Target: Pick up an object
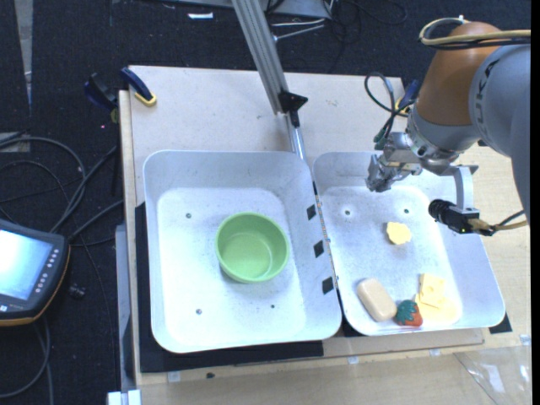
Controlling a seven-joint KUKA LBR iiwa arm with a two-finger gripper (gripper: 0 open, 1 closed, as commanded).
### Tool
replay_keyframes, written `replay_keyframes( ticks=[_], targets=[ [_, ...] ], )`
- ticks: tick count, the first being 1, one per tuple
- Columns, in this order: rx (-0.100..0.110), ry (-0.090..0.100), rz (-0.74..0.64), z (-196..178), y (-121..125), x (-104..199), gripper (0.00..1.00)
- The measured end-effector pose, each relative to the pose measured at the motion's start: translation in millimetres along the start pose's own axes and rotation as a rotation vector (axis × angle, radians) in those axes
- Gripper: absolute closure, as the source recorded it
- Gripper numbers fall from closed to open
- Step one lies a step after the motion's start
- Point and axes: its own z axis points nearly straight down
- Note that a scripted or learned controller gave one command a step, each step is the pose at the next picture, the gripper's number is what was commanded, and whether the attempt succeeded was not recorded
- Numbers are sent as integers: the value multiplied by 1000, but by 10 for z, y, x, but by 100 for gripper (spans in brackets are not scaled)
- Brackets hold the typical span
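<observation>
The arm (498, 74) is built of smooth, rounded grey segments with a soft sheen. Just above the wrist sits a broad orange band (451, 70), bulbous and glossy, with a thin pale cable looping over its top. Below the band the grey housing narrows into a metallic silver flange. The end effector (384, 175) is small, dark grey and blocky, with bare metal fittings where it joins the flange. Thin black and yellow wires (390, 108) trail up beside it. To its right a pale bracket carries a small black cylindrical module (451, 215), from which a thin cable runs off rightward.
</observation>
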Motion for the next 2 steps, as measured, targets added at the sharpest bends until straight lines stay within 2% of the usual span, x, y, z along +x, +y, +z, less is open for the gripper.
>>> replay_keyframes(
  ticks=[1, 2],
  targets=[
    [2, 0, 0, -334, 9, 0, 100],
    [4, 1, -3, -476, -197, 480, 100]
  ],
)
